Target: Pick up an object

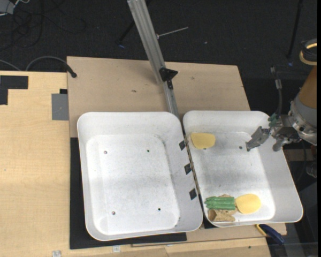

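Over on the right side of the camera view, the claw [268, 138] hangs above the right bin's [281, 181] far right part, fingers spread apart with nothing between them. That bin has a pale yellow piece [203, 140] near its far left corner, and down at the near edge a green toy [220, 202] sits on a brownish lump [221, 215], right beside a round yellow object [249, 203]. The left bin [96, 127] sits alongside on the counter [27, 165].
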Available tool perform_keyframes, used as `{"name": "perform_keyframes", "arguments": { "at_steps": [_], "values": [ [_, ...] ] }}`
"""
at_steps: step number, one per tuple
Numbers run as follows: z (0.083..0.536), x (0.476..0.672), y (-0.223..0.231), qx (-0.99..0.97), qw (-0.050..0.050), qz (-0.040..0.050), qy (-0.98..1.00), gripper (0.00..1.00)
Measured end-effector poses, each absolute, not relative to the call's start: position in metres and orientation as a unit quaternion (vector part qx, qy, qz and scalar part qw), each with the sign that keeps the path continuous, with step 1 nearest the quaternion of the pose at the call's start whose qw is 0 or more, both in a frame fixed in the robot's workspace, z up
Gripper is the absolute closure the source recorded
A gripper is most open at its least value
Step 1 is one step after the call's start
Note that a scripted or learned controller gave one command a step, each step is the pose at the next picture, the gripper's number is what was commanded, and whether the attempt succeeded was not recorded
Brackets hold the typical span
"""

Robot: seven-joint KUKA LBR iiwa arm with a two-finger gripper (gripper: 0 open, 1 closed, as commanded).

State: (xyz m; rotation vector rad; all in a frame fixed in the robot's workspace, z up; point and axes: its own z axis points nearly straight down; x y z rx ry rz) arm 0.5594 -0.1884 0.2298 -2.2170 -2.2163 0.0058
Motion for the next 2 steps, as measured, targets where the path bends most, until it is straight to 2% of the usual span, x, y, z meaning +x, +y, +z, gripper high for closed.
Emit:
{"name": "perform_keyframes", "arguments": {
  "at_steps": [1,2],
  "values": [
    [0.166,0.554,-0.190,-0.707,0.004,0.0022,-0.707,0.00],
    [0.110,0.562,-0.193,-0.708,0.003,0.0017,-0.707,0.00]
  ]
}}
